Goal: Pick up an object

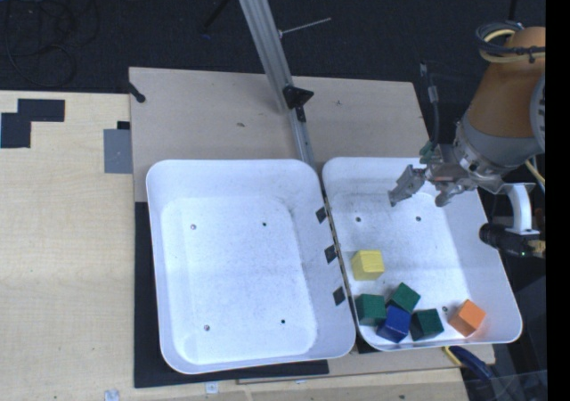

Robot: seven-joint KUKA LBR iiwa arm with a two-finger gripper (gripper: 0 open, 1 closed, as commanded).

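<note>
I see my claw (423, 187) hanging over the far part of the right bin (499, 297), fingers spread apart with nothing between them. Nearer the camera than the claw lies the yellow block (368, 264). Nearer still sit the green blocks (403, 297), a blue block (394, 324) and an orange block (467, 316) in a huddle. Off to the claw's left lies the left bin (169, 190).

Colours as I log them from my station: two white bins, left bin (233, 257) and right bin (419, 239), both faintly speckled. One yellow cube (368, 264). Three dark green cubes (372, 307) (405, 296) (427, 323). One blue cube (394, 323). One orange cube (468, 316). Arm (508, 105) orange-banded over grey. Bench (214, 118) pale tan.
</note>
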